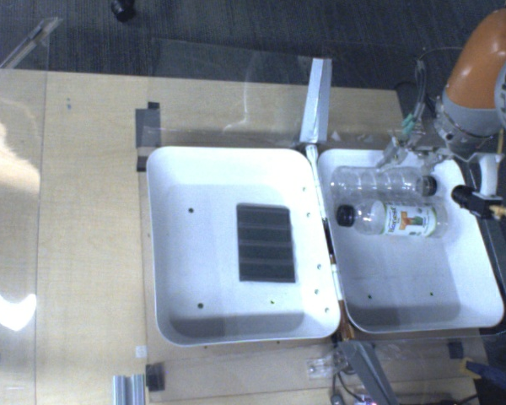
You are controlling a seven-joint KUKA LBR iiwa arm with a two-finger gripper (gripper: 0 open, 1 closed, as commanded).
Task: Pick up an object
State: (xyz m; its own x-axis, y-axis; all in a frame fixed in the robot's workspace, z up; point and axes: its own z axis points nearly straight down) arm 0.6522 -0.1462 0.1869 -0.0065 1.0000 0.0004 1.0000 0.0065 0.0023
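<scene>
Apparently nothing is lifted yet: every object visible lies on the floor of a bin, and the pick looks to be at its approach stage, with the grasp and the raise both left to do. The grey arm (481, 66), with its orange band, reaches over the far right corner of the right bin (422, 319), and its claw (402, 150) sits low at that bin's far edge. Glare and clear plastic blur the claw's tip, so whether it is spread, pressed together or pinching anything cannot be told. A clear plastic bottle (379, 180) lies on its side along the far wall of the right bin, directly under or just beside the claw; contact between the two cannot be made out. A second, labelled bottle (396, 219) with a black cap lies on its side just nearer the front edge, touching or almost touching the first, its cap pointing toward the wall shared with the left bin (177, 226). A dark ribbed panel (266, 243) lies flat near the middle of the left bin, well apart from the claw. Judging by position, the clear bottle at the far wall is the likeliest target. Both bins sit side by side on the wooden bench (84, 226), toward its right edge.
</scene>
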